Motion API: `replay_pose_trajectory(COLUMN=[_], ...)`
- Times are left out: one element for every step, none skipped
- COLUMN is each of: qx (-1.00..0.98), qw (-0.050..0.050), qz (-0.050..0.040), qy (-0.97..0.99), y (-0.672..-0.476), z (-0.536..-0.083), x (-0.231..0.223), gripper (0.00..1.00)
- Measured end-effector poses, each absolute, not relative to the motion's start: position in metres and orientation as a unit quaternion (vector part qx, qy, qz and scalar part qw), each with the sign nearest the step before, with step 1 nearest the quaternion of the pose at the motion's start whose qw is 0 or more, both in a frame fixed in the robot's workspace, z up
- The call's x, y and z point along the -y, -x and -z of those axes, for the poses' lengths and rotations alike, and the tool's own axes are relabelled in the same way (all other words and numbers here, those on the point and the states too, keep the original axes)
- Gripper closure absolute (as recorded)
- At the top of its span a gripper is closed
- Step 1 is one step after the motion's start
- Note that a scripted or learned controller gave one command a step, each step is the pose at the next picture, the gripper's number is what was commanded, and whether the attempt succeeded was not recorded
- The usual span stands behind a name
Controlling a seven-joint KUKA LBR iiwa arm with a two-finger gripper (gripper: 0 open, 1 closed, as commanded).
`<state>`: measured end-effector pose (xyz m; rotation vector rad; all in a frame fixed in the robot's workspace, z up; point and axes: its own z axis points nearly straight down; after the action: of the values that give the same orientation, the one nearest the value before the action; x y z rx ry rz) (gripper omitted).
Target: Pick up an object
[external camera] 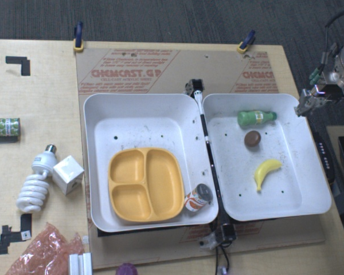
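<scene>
The right bin (309,171) holds a green bottle (255,117) lying on its side at the back, a small brown round object (252,138) just in front of it, and a yellow banana (266,172) near the middle. A yellow divided plate (144,183) lies in the left bin (97,153), with a small can (198,198) on its side at the bin's front right corner. My gripper (307,103) hangs at the far right, over the back right corner of the right bin, well apart from every object. Nothing shows in it.
Left of the bins on the bench lie a spiral light bulb (35,182), a white cube (67,173), a small green can (7,127) and a red mesh bag (43,251). Two blue clamps (78,36) hold the board's back edge.
</scene>
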<state>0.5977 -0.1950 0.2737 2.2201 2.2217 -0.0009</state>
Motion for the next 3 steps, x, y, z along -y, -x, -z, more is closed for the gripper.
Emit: replay_pose_trajectory(qx=[-0.707, -0.707, -0.706], qw=[0.0, 0.0, 0.0], qz=[0.0003, 0.0001, 0.0], qy=[-0.707, -0.708, -0.708], y=[-0.587, -0.546, -0.477], z=[-0.128, -0.092, -0.092], x=[0.199, 0.165, 0.123], gripper=[0.0, 0.0, 0.0])
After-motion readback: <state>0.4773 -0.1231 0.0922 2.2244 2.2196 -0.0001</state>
